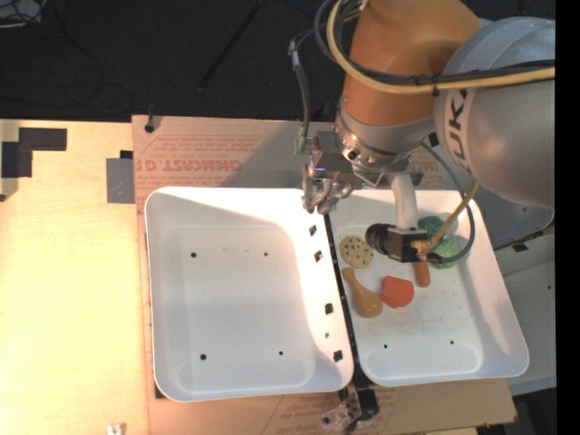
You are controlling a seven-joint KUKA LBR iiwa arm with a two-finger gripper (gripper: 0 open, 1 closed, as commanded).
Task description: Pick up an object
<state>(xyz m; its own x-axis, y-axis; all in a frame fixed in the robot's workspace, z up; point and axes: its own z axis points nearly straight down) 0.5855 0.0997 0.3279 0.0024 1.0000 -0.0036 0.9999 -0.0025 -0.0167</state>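
The grey arm (494, 116) hangs its end effector (323, 195) above the rim where the left bin (172, 243) meets the right bin (494, 333). Whether it is clenched or released cannot be told. A straight descent would probably strike that rim. Just below and right of it lie the wooden spoon (362, 295), its long axis diagonal with the bowl pointing away, a red block (397, 291) and a perforated disc (356, 252).

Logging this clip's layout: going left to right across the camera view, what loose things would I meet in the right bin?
In order: dotted tan disc → red block → green object.
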